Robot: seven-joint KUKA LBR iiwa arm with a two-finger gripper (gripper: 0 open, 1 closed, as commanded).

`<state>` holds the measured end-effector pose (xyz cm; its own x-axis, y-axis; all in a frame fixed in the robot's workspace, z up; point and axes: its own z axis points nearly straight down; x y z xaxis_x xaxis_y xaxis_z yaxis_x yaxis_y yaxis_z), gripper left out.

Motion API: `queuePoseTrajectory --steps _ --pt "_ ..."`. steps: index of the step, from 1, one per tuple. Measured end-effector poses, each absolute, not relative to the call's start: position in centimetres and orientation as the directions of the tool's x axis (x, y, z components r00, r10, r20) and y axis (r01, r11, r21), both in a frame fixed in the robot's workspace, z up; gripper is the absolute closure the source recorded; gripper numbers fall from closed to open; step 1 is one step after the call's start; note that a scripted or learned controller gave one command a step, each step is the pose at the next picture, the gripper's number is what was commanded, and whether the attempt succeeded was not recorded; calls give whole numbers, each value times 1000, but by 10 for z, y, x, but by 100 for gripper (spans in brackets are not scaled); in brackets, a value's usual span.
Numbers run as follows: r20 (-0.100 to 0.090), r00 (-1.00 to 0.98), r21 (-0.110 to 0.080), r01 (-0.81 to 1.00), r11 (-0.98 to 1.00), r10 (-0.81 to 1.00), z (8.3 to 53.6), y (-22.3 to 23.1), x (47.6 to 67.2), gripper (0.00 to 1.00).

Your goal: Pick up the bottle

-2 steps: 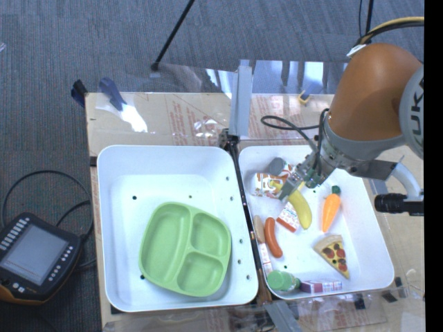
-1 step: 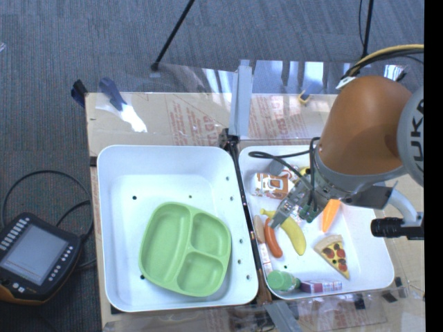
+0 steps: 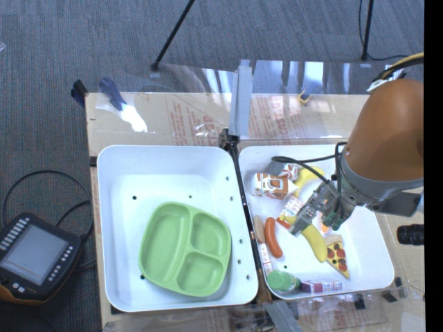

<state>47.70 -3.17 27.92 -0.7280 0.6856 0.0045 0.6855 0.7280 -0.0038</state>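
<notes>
While the grey arm [image 3: 387, 151] with its orange band reaches in from the right, its end effector [image 3: 313, 216] hangs low over the middle of the right bin [image 3: 377, 254], among the toy foods. Whether it is open or closed cannot be told from this slant, and nothing can be seen gripped in it.

The bottle [image 3: 282, 281], green and lying on its side, sits at the near left corner of the right bin, well apart from the end effector. Just to its right lies a small pink and white packet [image 3: 320, 286]. An orange sausage [image 3: 273, 237] lies between the bottle and the end effector, along the bin's left side. A banana [image 3: 315, 243] and a pizza slice [image 3: 338, 254] lie to the near right of the end effector, and a small printed carton [image 3: 272, 184] sits at the far left of that bin.

In the left bin [image 3: 124, 178] rests a green tray [image 3: 185, 249] with 3 compartments. Both bins stand side by side on the bench [image 3: 173, 116].
</notes>
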Motion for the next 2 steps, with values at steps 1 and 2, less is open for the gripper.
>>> queuePoseTrajectory --steps 1,2 --pt "3 -801 -2 599 801 599 298 -2 512 100" --pt "6 -927 -2 374 927 374 245 12 497 100"
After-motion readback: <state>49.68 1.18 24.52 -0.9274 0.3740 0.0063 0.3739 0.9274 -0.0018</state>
